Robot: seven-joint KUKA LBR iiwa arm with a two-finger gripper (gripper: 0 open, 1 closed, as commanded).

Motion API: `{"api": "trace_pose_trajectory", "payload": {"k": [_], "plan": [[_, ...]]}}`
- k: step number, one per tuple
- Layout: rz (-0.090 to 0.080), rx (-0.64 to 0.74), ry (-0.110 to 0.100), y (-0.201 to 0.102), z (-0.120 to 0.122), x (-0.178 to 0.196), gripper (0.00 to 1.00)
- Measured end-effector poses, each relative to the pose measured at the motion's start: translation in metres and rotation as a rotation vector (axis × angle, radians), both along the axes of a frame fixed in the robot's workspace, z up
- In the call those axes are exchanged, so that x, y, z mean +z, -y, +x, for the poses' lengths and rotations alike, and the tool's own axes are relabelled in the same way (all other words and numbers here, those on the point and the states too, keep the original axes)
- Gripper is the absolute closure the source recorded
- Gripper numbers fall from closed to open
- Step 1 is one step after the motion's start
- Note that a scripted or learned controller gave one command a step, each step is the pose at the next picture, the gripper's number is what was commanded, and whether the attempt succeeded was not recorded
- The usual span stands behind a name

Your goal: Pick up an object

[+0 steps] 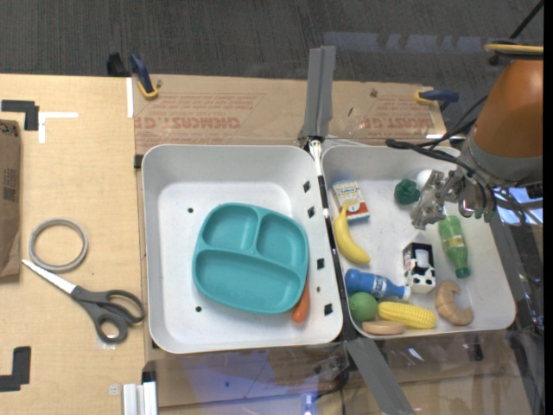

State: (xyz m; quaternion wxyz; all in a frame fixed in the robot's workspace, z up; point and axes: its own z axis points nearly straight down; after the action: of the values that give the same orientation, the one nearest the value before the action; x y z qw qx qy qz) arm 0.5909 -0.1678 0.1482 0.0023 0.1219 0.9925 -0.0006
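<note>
A: Where's the gripper [429,204]?
B: Over the right bin [501,314], near its far right rim. Whether it's open, I can't tell.
A: What's close?
B: Green ball [407,192] just left, green bottle [454,245] just below, cow carton [420,267] nearer the camera.
A: Room?
B: Bare floor leftward, up to the banana [349,239].

Dark grey carpet floor [233,20]; light wooden bench top [78,180].
</note>
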Motion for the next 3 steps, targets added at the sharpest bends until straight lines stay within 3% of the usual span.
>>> {"api": "trace_pose_trajectory", "payload": {"k": [1,2,3], "plan": [[-0.002,-0.221,0.036,0.035,-0.034,-0.039,1.00],[0.001,-0.261,0.001,-0.001,0.019,0.069,1.00],[0.001,-0.233,0.001,-0.030,0.060,-0.055,1.00]]}}
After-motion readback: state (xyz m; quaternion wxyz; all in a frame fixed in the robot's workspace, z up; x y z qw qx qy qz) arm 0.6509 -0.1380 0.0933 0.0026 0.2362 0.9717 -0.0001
